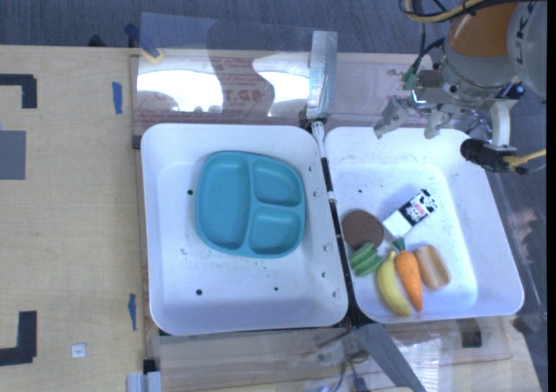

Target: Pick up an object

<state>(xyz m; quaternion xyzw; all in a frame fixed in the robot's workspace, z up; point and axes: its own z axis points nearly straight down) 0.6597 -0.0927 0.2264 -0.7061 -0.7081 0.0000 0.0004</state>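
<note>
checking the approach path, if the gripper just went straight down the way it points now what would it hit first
Likely the bare floor of the right bin near its far edge. The gripper hangs above that rim, well away from the toy food pile; depth is hard to judge.

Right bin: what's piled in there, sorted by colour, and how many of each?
Brown: 1, a round patty
Green: 1, a pea pod
Yellow: 1, a banana
Orange: 1, a carrot
Tan: 1, a hot dog bun
White with black: 1, a small carton
Total: 6
</note>
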